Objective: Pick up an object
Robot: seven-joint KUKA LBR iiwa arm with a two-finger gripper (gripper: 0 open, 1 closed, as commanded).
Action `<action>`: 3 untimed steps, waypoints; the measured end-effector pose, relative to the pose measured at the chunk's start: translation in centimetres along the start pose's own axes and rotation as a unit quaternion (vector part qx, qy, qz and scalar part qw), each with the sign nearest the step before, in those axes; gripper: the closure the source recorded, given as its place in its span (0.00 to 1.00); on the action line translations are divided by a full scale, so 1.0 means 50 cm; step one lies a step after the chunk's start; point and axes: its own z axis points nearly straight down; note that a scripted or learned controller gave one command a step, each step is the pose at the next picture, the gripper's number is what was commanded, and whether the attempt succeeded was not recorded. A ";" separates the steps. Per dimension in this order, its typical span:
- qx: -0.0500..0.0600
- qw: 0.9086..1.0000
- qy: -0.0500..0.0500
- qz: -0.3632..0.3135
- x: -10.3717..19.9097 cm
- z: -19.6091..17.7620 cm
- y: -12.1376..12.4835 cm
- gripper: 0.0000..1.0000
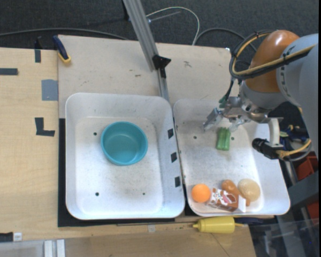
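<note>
Two white bins sit side by side; I take the right bin (267, 167) as my landmark. My gripper (224, 123) hangs over its upper half, fingers spread apart and gripping nothing. Just below them a green block (223, 139) lies on the bin floor. Along the bin's near edge I see an orange ball (200, 193), a red-and-white packet (223, 198) and a tan ball (249, 188). Left of it, a teal bowl (124, 143) rests in the other bin.

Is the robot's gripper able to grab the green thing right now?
Probably yes. The gripper hangs right above the green block in the right bin, and nothing lies between them. The orange ball sits far off.
</note>
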 end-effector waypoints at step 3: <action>-0.004 1.000 0.000 -0.002 0.007 0.109 0.015 1.00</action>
